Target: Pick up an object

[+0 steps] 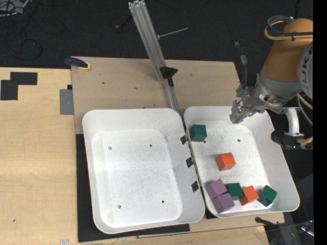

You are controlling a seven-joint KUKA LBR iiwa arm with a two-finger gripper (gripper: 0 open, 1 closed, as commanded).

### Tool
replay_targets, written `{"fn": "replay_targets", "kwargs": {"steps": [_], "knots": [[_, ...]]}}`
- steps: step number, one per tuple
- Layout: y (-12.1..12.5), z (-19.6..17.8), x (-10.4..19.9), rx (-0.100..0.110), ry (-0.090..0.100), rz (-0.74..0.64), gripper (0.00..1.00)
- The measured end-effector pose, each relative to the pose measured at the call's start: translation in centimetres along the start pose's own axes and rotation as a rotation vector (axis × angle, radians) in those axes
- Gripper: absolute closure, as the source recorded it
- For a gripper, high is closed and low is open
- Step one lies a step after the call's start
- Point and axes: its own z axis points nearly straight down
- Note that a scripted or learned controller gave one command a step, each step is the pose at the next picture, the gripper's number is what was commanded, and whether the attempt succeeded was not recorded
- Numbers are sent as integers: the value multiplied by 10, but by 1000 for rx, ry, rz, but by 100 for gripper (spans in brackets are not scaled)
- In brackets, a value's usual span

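1. Near edge of the shallow white right-hand bin (258, 147): cluster of two purple blocks (219, 194), a small dark green cube (234, 190), a small orange cube (249, 194) and a green cube in the corner (267, 195). Packed touching or just beside one another. Likely poor targets: little room for a jaw between neighbours, so a descent here risks landing on top of a block or pushing the group against the bin wall.
2. Beside it, the shallow white left-hand bin (138, 172), bare floor showing.
3. Mid right-hand bin: lone orange cube (225, 161), well apart from the rest. Judged the safest pick, with free space on every side. Stands turned relative to the bin walls, so an unaligned approach may clip a corner and spin it away.
4. Farther back: lone green cube (197, 132), just beside the divider between the bins. Wall contact probable on that side.
5. Far right corner of the right-hand bin: two-finger gripper (239, 114) on the grey and orange arm, above the rim, well apart from every block. Opening not discernible at this angle; no block seen at its tip. Nothing picked up yet.
6. Behind the bins: slanted aluminium bar (153, 45). Collision hazard if travel swings wide to the left.
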Motion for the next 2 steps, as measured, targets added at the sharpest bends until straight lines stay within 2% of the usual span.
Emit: {"fn": "replay_targets", "kwargs": {"steps": [1, 2], "knots": [[1, -43, -1, 0, 0, -1, 100], [-12, -40, 58, 7, 3, -4, 100]]}}
